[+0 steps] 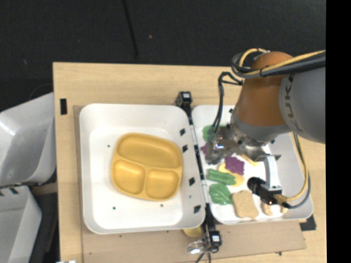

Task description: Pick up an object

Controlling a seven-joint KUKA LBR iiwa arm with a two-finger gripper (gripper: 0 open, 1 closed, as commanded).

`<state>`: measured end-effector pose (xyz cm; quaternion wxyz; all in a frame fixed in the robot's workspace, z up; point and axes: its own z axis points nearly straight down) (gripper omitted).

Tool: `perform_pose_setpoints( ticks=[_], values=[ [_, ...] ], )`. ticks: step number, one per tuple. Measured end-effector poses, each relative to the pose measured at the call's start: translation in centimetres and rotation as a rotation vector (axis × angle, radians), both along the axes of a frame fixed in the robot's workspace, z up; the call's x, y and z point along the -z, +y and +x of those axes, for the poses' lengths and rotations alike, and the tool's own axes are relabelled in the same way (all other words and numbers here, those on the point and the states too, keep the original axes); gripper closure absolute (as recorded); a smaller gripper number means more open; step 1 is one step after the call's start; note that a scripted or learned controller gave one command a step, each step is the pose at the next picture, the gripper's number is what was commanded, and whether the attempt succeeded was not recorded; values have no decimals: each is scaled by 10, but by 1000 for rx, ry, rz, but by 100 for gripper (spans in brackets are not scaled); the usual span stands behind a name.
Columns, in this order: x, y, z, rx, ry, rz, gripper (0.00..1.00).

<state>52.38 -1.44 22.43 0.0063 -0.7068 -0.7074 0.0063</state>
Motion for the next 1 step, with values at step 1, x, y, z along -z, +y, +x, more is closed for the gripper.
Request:
perform_pose_setpoints(
  ticks=[1],
  values=[
    [-92, -52, -17, 5, -24, -4, 100]
  ],
)
